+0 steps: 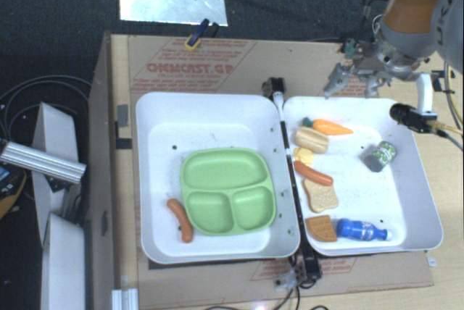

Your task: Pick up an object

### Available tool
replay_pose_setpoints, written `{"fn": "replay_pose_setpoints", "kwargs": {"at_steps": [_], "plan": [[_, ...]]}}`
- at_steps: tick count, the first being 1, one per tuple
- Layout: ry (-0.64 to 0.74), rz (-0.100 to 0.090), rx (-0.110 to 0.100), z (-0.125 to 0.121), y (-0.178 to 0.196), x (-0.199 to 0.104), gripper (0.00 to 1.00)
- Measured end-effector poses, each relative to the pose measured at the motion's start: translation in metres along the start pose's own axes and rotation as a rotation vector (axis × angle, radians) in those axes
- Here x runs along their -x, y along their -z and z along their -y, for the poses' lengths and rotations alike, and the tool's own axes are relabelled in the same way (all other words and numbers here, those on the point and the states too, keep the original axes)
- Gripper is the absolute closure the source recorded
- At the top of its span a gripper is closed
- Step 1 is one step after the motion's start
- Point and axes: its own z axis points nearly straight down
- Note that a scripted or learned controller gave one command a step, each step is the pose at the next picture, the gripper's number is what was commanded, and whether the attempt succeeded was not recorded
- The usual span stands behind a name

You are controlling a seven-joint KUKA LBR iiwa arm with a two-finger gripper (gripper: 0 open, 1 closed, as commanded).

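Gripper (353, 82) is seen hanging above the back rim of the right bin (415, 178), near its far right corner. Fingers are spread apart, pointing down and toward the bins; nothing is held between them.

All candidate items lie forward of and below the gripper, inside the right bin. Nearest is judged to be the carrot (331, 127), just beside the back wall, long axis running roughly left-right, tip toward the right. A hot dog bun (311, 139) is touching or nearly touching it on the left-front side. A small grey-green can (379, 155) lies apart on open floor, toward the right wall, with free room on all sides.

Further forward: a sausage (313, 174) lying diagonally, a bread slice (321, 195), a cracker (321, 228) and a blue bottle (361, 230), long axis left-right, close to the front wall.

The cluster along the divider between the bins is tight, so finger room there is judged poor. The can is judged the cleanest target: isolated, clear of walls.

In the left bin (148, 156) a green divided plate (228, 190) is seen, with another sausage (180, 219) just beside its front-left corner. That side is well apart from the gripper.
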Motion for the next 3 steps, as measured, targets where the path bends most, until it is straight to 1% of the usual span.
{"fn": "replay_pose_setpoints", "kwargs": {"at_steps": [1,2,3], "plan": [[-0.002,-0.001,-0.004,0.037,-0.133,0.004,0.00],[-0.004,0.000,-0.017,-0.008,-0.162,0.009,0.00],[-0.004,-0.001,-0.019,-0.008,-0.150,0.009,1.00]]}}
